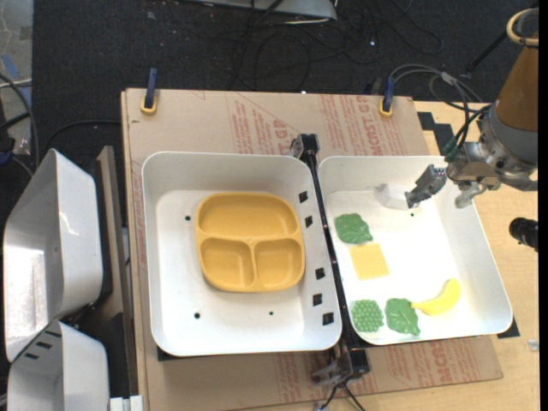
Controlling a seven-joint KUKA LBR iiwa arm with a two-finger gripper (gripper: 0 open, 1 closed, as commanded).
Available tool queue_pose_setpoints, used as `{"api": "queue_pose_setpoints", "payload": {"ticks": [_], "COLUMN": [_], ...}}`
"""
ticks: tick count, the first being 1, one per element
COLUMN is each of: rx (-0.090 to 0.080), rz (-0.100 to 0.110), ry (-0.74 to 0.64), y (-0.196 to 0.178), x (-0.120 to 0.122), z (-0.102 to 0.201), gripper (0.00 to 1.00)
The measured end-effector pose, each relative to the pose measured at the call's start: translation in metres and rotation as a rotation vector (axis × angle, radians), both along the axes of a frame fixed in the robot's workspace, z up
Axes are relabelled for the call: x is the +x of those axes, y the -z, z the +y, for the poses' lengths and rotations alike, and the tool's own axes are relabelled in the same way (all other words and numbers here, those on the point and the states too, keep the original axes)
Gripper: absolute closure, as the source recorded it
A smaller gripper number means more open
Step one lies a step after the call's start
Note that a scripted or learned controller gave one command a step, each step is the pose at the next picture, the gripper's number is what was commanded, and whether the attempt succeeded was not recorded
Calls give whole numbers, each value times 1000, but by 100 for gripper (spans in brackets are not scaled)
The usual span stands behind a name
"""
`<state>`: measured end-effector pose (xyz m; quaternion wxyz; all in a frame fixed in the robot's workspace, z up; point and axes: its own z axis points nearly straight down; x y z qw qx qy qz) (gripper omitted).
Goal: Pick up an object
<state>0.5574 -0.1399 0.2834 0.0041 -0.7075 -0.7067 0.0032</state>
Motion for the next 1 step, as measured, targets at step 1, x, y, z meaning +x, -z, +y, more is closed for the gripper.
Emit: {"api": "queue_pose_setpoints", "payload": {"ticks": [1], "rx": [-2], "rz": [-10], "ry": [-2], "y": [-5], "x": [2], "z": [0], "gripper": [0]}}
